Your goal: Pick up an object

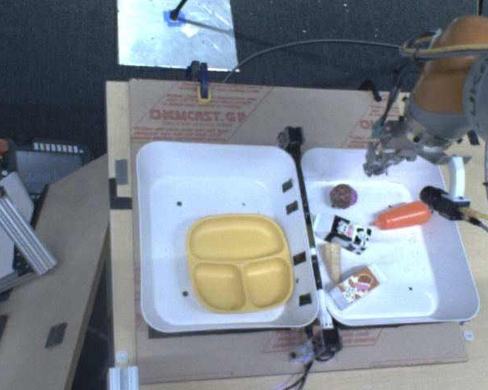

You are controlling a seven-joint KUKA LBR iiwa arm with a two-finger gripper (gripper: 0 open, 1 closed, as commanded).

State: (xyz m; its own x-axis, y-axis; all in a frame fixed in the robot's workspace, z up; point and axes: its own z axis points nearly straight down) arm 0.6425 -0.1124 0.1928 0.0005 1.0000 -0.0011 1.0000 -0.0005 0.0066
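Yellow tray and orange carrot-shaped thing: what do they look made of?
Yellow tray: looks like moulded plastic, smooth with a soft sheen, three pressed compartments. Orange carrot-shaped thing: probably plastic or rubber, a toy; even colour, slight gloss. Too small to be sure.

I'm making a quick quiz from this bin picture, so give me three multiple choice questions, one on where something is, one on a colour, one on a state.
1. Where does the yellow divided plate lie?
A. left bin
B. right bin
C. bench

2. What colour is the carrot-shaped toy?
A. green
B. orange
C. blue

3. How is the end effector placed?
A. inside the plate
B. over the right bin's far edge
C. on the carrot toy

Answers: 1 A, it fills the left bin's middle. 2 B, its body is orange. 3 B, it hangs there, apart from the objects.
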